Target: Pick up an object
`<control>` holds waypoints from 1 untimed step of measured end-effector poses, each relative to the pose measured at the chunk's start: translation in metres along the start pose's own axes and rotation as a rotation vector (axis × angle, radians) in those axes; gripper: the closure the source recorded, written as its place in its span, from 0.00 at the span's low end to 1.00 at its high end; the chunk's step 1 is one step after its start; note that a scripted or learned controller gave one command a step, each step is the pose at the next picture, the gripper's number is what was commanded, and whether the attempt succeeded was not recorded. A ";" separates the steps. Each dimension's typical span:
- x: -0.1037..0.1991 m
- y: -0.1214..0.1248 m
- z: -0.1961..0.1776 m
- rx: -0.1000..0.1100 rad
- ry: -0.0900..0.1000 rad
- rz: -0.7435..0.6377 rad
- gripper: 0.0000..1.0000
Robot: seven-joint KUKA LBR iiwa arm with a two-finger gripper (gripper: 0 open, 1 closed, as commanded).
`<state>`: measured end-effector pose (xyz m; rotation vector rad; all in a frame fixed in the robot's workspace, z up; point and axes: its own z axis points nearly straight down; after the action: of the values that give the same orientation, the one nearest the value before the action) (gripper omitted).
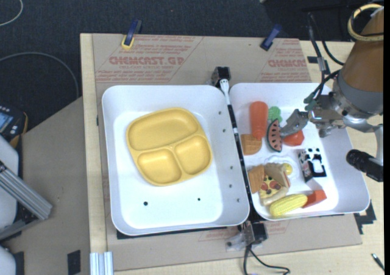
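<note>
— Red and green toy food is seen crowded in the right bin [359,197]: a watermelon slice [275,135], an orange carrot-like piece [258,118], a pizza slice [270,181], a corn cob [287,204]. What is held by the gripper [295,124]?

— Nothing can be confirmed. It is seen low over the bin's upper middle, just beside the watermelon slice and above a red piece [294,139]; whether it is parted or closed cannot be told.

— What might go wrong?

— Two pieces could be caught at once, or one nudged aside, since the watermelon slice and red piece lie nearly touching. A slanted piece may be squeezed out.

— And room to move?

— Open floor is left along the bin's far right and top. The divider between bins is near the carrot-like piece. The left bin [116,146] is occupied by a yellow divided tray [167,146].
</note>
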<state>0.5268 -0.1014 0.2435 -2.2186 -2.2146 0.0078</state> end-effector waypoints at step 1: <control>0.000 0.002 -0.004 -0.009 -0.001 -0.002 0.00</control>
<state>0.5287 -0.1014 0.2476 -2.2214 -2.2219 -0.0009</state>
